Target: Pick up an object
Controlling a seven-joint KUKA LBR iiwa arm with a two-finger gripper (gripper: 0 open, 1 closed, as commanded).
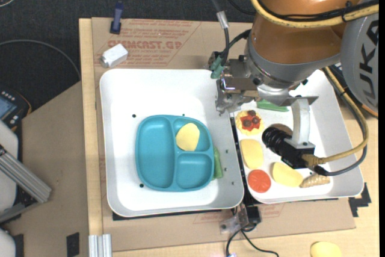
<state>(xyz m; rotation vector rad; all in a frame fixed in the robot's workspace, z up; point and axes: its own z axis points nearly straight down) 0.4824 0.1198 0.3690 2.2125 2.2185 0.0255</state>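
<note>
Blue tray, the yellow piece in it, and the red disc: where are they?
Blue tray (157,156): camera view, its large left compartment.
Yellow piece (187,136): camera view, its middle.
Red disc (259,180): camera view, its centre.

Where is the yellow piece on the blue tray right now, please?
In the camera view, the yellow piece lies in the upper right compartment of the blue tray, inside the left bin.

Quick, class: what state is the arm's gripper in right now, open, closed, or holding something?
Gripper: cannot be told; the arm's bulk covers it as it hangs over the right bin, near its left edge.
</note>
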